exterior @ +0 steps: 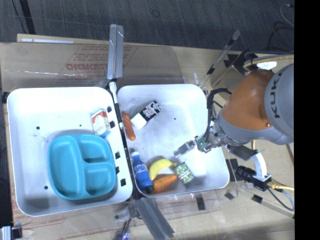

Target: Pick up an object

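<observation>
The arm (270, 109) is a thick, rounded KUKA iiwa in smooth light grey, with a broad glossy orange band (245, 106) wrapped around the segment above the wrist. Dark letters "KU" of the maker's name stand on the grey shell just beside the orange band. Below the band the casing turns grey again and narrows into a darker wrist section. A thin black cable (210, 106) loops out along the orange band's side and runs down toward the wrist. At the end sits the gripper (192, 146), a small metallic grey assembly with a patch of green at its base.
</observation>
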### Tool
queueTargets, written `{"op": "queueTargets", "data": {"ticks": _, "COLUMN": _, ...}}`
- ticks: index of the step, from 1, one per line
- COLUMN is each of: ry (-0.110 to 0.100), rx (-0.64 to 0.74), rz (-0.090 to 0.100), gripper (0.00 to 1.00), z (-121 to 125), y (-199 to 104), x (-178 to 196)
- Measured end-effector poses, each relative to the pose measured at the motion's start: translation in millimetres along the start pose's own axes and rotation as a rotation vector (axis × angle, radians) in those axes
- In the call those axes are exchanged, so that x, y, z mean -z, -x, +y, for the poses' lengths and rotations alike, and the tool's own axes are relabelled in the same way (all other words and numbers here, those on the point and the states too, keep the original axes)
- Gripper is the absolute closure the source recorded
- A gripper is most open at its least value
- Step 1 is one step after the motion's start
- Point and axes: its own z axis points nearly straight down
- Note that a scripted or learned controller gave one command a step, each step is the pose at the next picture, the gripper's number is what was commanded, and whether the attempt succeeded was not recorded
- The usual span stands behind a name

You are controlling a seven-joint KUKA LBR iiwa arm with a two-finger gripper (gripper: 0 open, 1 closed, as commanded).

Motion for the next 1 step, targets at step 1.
{"op": "queueTargets", "data": {"ticks": 1, "ry": 0.016, "rx": 0.077, "rz": -0.006, "gripper": 0.00, "z": 9.6, "y": -8.9, "x": -78.0}}
